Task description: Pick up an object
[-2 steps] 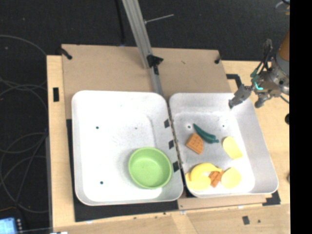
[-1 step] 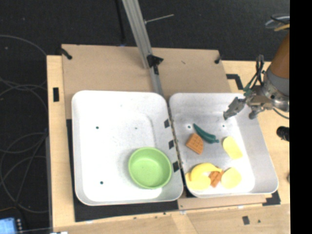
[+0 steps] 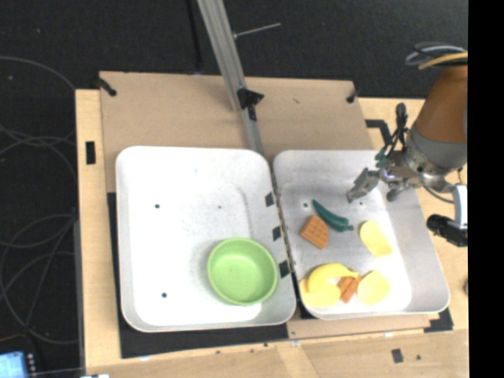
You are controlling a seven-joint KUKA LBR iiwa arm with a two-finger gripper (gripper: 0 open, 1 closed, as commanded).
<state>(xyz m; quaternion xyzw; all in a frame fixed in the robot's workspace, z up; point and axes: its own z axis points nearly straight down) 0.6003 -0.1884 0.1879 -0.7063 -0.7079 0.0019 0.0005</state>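
The hand hangs spread wide and empty over the far part of the right bin, so the reach seems unfinished, and it must next descend onto the green piece just beside it.

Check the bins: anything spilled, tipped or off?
Nothing stands out. Green bowl sits upright in the left bin; the small items lie loose in the right bin, gripper above them.

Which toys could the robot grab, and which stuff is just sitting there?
Could grab: green bowl, orange waffle piece, dark green pod, yellow pieces, small orange piece; the gripper hovers nearby.

Just there: left bin, right bin, metal pole.
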